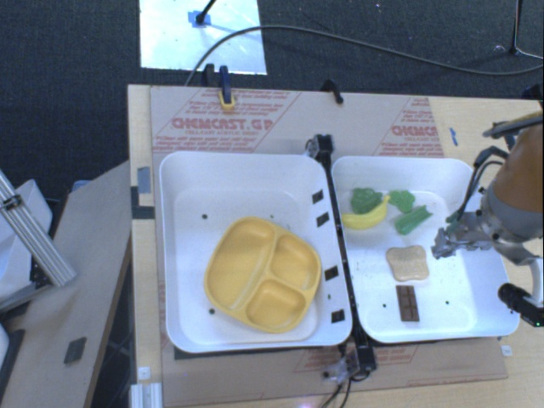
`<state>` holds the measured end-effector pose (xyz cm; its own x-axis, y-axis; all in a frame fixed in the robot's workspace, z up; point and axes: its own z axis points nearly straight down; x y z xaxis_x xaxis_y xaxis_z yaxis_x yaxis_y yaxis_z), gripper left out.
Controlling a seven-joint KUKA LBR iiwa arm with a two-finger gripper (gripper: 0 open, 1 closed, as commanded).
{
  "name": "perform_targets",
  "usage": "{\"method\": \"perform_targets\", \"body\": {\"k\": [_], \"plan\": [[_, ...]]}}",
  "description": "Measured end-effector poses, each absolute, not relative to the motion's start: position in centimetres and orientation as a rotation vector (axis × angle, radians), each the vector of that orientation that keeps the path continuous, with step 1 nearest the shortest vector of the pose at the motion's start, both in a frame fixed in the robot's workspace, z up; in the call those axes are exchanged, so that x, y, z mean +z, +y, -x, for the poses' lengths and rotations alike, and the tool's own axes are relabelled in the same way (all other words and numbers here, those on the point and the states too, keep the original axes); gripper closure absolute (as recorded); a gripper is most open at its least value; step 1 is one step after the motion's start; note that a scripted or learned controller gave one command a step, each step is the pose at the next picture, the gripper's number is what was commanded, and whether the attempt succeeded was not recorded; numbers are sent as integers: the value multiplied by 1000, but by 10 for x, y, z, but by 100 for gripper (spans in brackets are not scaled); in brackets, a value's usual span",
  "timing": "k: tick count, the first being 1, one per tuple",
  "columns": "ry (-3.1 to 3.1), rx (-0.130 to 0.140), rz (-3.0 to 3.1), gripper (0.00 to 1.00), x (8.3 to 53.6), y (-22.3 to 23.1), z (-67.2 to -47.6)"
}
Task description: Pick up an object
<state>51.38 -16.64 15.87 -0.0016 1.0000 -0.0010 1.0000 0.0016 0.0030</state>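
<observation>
In the right bin (450, 172) lie a yellow banana (365, 217), a green leafy piece (366, 198), two more green pieces (408, 212), a tan bread slice (408, 263) and a brown chocolate bar (409, 303). My gripper (447, 243) hangs low over the right bin's right half, just right of the bread slice and below the green pieces. Nothing is visibly held.
The left bin (183, 177) holds a yellow divided plate (263, 273). A black divider with clips (330, 228) runs between the bins. The arm's grey body and orange band (518, 185) fill the right edge. Cables cross the dark floor behind the bench.
</observation>
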Motion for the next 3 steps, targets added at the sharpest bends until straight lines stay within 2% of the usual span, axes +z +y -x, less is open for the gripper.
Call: {"method": "perform_targets", "body": {"k": [1,2,3], "plan": [[2219,4,-2216,100,206,-175,-514],[2223,7,-2210,100,262,-165,-516],[2224,3,-2214,100,271,-165,-518]]}}
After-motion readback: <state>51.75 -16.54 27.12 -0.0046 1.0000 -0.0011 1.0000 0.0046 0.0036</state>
